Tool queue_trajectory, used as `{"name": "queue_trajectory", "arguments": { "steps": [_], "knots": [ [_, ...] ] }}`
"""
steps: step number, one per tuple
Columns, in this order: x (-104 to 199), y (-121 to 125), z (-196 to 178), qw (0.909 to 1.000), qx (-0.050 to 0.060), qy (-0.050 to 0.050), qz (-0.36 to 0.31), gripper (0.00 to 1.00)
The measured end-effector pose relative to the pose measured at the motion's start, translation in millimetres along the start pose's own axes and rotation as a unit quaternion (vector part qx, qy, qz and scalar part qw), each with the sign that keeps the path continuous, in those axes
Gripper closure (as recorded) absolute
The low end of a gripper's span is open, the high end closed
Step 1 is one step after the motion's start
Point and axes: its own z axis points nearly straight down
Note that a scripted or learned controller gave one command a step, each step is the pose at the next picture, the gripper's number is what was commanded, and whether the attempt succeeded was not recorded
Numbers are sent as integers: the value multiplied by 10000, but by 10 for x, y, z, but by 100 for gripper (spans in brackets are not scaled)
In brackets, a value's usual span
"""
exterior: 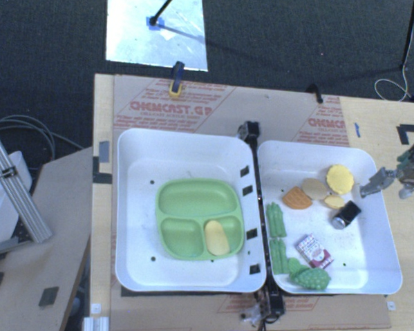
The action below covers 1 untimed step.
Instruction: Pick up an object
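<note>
The right bin [378, 271] holds several small objects. A yellow round piece [340, 178], a tan piece [316, 188] and an orange wafer [297, 198] lie near its back. A black can [345, 214] lies right of them. Green pea pods [277, 220], a red-and-white box [314, 251] and a green leafy piece [310, 277] lie toward the front. My gripper [390, 187] hangs over the bin's right rim, up and to the right of the black can. It is open, with nothing between its fingers.
In the left bin [133, 192] a green divided tray [191, 202] carries a yellow oblong piece [217, 237] in its front right compartment. A black hinge strip [255, 198] runs between the bins. A shiny metal sheet [157, 27] lies on the floor behind the bench.
</note>
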Motion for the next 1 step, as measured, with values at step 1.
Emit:
{"name": "queue_trajectory", "arguments": {
  "steps": [1],
  "knots": [
    [1009, -487, 424, 10000, 38, 35, -41, 0]
  ]
}}
